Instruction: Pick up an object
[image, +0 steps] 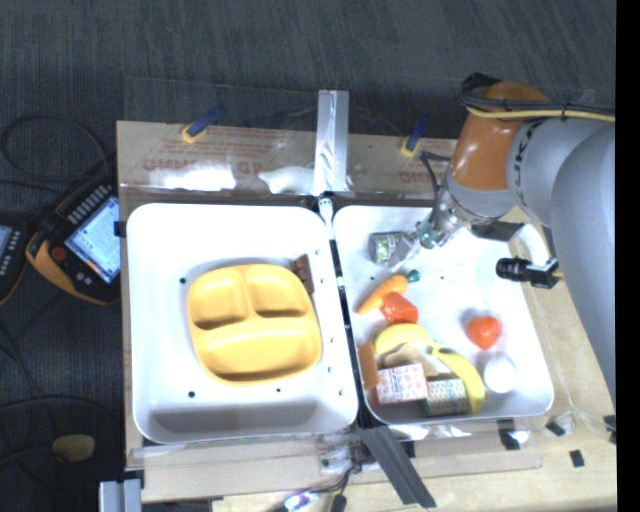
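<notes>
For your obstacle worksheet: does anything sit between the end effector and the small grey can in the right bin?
Nothing visible does. The end effector is at the back of the right bin, right beside the grey can. The carrot lies nearer the front, off that line.

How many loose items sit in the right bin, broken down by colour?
Right bin, as far as the overlap lets me tell:
Orange or red: 3 (carrot, red piece, tomato)
Yellow: 2 (banana, yellow round piece)
White: 1 (egg-like ball)
Silver-grey: 1 (crumpled item)
Printed boxes: 2 (red-patterned box, green-labelled box)
Total: 9
</notes>
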